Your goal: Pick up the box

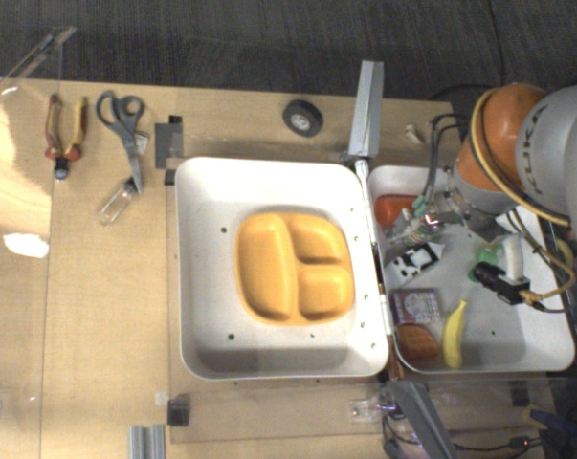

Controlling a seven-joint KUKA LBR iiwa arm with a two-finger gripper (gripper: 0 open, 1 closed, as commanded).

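1. Claw (417, 229), dark metal two-finger unit on the grey arm with a glossy orange band (503, 146), sits low in the right white bin (546, 347); can't tell its grip state.
2. Small flat purple-grey box (418, 306) lies near that bin's left wall, just below the claw, apart from it.
3. Curved yellow banana (453, 334) beside box; red-brown round item (418, 342) touching below.
4. Left white bin (211, 256) holds smooth yellow-orange plastic divided tray (293, 266).
5. Wood bench (77, 333): steel scissors (125, 137), red-handled pliers (63, 132), black tape roll (302, 117).

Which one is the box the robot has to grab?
Find the right white bin, the one the arm reaches into. Near its front left corner, beside the yellow banana, lies the box. It is small, flat and square with a purplish printed face, unlike the round reddish thing just in front.
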